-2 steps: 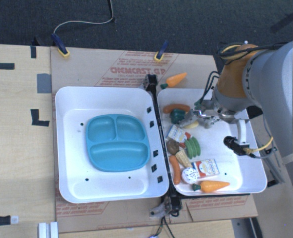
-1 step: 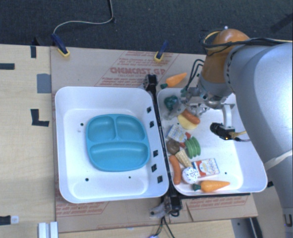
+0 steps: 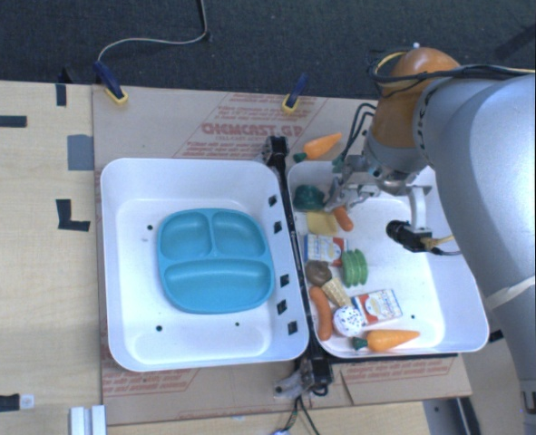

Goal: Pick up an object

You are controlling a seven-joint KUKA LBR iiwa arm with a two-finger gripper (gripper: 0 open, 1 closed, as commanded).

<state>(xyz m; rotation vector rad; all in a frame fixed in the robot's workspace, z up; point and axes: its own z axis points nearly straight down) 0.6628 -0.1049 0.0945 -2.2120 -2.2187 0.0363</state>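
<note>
On the tabletop (image 3: 32, 243) two white bins sit side by side: the left bin (image 3: 127, 270) carries a blue plate (image 3: 216, 259) at its centre, and the right bin (image 3: 449, 306) holds a scatter of toy food. The arm (image 3: 485, 152) comes in from three o'clock and bends down over the right bin's twelve o'clock end.

The gripper (image 3: 347, 191) hangs there, just above a small orange carrot (image 3: 342, 217) and beside a teal piece (image 3: 309, 196) at its nine o'clock. Whether the jaws are apart or together I cannot tell (the wrist hardware hides them), and nothing is visibly held.

That small carrot looks like the likeliest target. Judging by its look it is hollow plastic: light, stiff, smooth and rounded, so it may squirt out of a pinch near the tapered tip. The better hold is across its thickest part, square to its length.

Other candidates lie towards six o'clock: a red carton (image 3: 376, 306), flat and easy to slide off; a long carrot (image 3: 390, 339) by the rim at six o'clock; a green ribbed piece (image 3: 355, 266) near the centre; a yellow block (image 3: 318, 224) touching the teal piece's lower side. They crowd the bin's nine o'clock wall, so a neighbour could be nudged. One more carrot (image 3: 323, 145) lies outside the bin at twelve o'clock.
</note>
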